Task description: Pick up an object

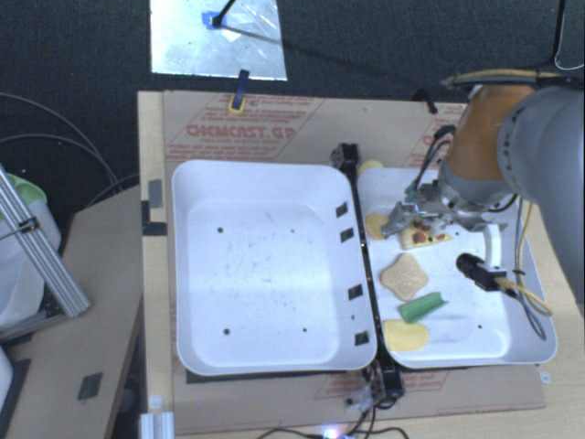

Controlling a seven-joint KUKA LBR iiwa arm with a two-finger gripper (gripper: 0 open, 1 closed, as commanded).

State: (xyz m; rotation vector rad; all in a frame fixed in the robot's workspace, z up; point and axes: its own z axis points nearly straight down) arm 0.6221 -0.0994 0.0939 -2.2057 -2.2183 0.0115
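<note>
The gripper (409, 219) is down inside the right bin (521, 332), hanging low over the bin's upper half, and from this angle there is no telling what state it is in or whether it has anything. Right beside it lies a small red-and-yellow toy piece (426, 237), and just to its left a yellow lump (376, 224) sits close to the divider between the bins. Below that, a tan waffle-like piece (404, 277) rests on the bin floor, a green piece (421, 306) lies tilted just under it, and a pale yellow piece (405, 337) sits near the bin's front edge. The grey arm (544, 144) with its orange band comes in from the right. The left bin (265, 273) sits alongside on the desk (105, 273).
</note>
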